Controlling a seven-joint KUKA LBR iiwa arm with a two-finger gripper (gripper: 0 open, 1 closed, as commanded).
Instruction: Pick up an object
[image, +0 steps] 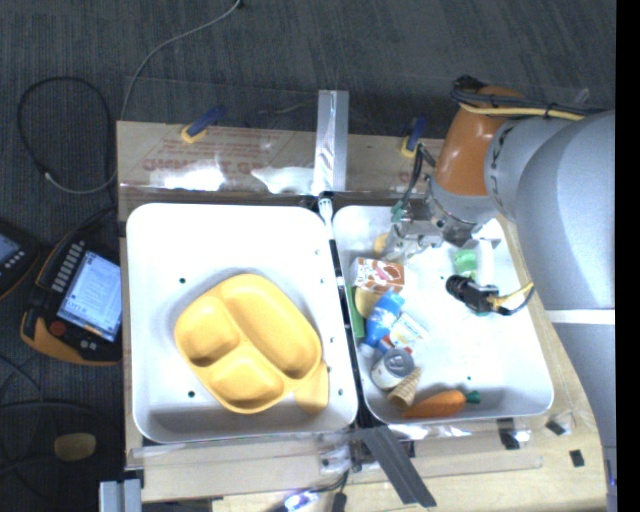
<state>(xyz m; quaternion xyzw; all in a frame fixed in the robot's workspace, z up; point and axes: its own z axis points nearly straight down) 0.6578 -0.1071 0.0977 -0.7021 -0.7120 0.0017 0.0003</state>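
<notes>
- In the right bin (520, 330), near its upper-left corner, you've got the gripper (408, 232) down low, hanging just above a small carton with red-and-white print (378, 272).
- You can't tell from this angle how the gripper is set; the wrist blocks it. Nothing visibly held.
- The arm (560, 190) comes in from the right, orange band (466, 150) sitting over the bin's top edge.
- Your candidate objects run down the left side of the right bin: the carton, then blue-and-white packets (388, 318) touching below it, then a round grey item (392, 368) beside a cone (404, 392).
- An orange carrot (434, 404) lies along the bin's bottom wall, green end to the right.
- A green-and-white item (474, 262) sits right of the gripper; a black part with a yellow cable (478, 294) is just under it.
- In the left bin (150, 300) you see a yellow divided tray (250, 342), tilted, near the centre.
- A handheld pendant (78, 296) lies off the bench, well left.
</notes>
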